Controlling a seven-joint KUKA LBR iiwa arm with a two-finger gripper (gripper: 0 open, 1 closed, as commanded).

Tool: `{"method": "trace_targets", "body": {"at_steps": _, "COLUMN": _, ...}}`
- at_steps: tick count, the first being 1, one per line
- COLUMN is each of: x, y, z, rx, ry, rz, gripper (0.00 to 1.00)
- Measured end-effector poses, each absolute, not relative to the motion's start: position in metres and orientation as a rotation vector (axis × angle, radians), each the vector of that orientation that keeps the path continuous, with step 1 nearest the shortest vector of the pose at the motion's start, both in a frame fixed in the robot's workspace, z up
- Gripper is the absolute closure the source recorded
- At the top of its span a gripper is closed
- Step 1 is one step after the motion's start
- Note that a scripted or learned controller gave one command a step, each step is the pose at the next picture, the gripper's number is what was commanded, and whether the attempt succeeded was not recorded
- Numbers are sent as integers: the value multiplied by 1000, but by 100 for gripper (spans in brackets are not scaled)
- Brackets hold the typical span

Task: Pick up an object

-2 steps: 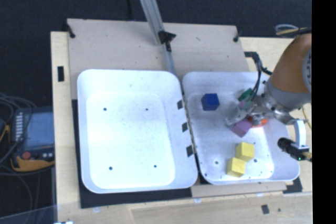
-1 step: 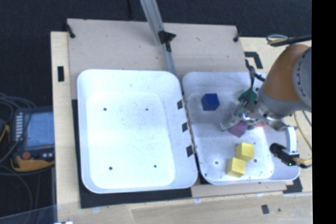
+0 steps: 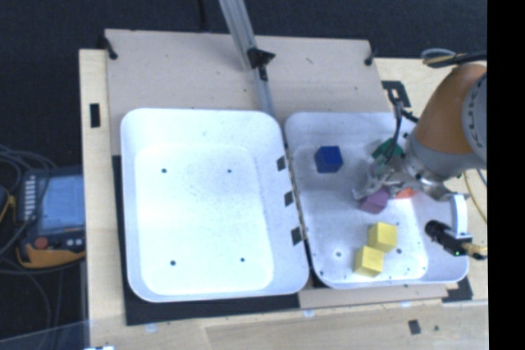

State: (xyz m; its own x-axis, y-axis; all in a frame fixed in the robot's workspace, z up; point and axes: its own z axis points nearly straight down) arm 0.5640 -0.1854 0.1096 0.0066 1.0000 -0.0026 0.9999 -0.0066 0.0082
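**Claw low over the purple block in the right bin**

Gripper (image 3: 376,186) sits down inside the right bin (image 3: 344,127), at the purple block (image 3: 375,202), which lies just beneath and touching its tip. Whether the claw is wide, narrow or closed on anything cannot be told; the wrist hides it. The arm (image 3: 447,123) leans in from the right, likely because this block is the closest piece to its side. A blue cube (image 3: 329,159) rests apart to the left, toward the far end, and two yellow blocks (image 3: 376,248) lie side by side at the near edge, well clear of the tool. The left bin (image 3: 201,201) is beside it. Judging by the pose, the purple block seems the chosen target, with lifting not yet begun.
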Motion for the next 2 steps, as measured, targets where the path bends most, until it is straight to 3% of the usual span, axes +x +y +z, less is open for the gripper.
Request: {"method": "trace_targets", "body": {"at_steps": 2, "x": 569, "y": -190, "z": 196, "rx": 2216, "ry": 2220, "rz": 3, "gripper": 100}}
